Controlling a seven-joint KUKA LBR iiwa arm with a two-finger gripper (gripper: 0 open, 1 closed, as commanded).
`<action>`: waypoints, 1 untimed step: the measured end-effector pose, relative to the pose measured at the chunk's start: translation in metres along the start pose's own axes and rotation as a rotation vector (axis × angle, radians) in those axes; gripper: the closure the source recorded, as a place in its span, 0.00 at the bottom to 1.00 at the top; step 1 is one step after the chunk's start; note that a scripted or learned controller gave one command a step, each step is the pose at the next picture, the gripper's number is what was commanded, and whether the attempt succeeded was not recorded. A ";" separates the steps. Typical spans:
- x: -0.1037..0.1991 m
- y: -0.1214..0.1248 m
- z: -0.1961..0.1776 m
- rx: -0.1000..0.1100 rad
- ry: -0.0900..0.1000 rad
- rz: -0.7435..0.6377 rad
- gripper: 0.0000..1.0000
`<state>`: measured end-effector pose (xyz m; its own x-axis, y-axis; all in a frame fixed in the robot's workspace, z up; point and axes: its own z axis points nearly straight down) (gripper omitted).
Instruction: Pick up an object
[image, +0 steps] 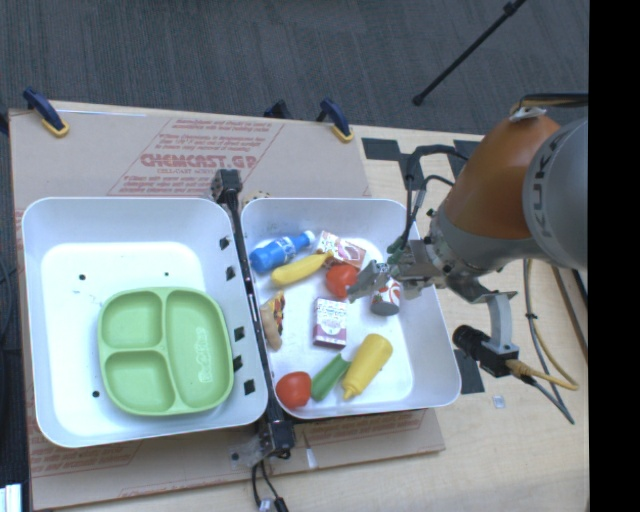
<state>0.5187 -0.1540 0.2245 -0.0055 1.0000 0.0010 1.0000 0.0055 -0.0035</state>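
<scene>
My gripper (372, 282) is down inside the right bin (432, 340), twd its right-centre, arm coming in from the right. Fingers look spread a little, tips right beside the red tomato (342, 279) on their left and a small red-and-white item (390, 296) just under/right of them. Can't say anything's pinched: nothing clearly sits btwn the fingers, so I count the grasp as not made yet.

Candidates all in the right bin, none lifted as far as I can see:
- blue bottle (277, 250) far-left, yellow banana (300, 268) just nearer it
- red-white packet (341, 247) at the far side
- small box (331, 322) mid-bin
- yellow mustard bottle (365, 363) near side, green pepper (330, 376) touching its left, 2nd tomato (294, 388) at near-left corner
- brownish snack (274, 318) by the left wall

Left bin (40, 300) has the green divided tray (165, 350), untouched.

Progress, my read: approach + descent done; close, lift, confirm are left. Tomato or the red-white bit is the likely target, can't tell which.
</scene>
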 end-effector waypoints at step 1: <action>0.040 0.030 0.128 -0.010 -0.002 -0.003 0.00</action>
<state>0.5476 -0.1135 0.0960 -0.0084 1.0000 -0.0008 0.9999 0.0084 0.0062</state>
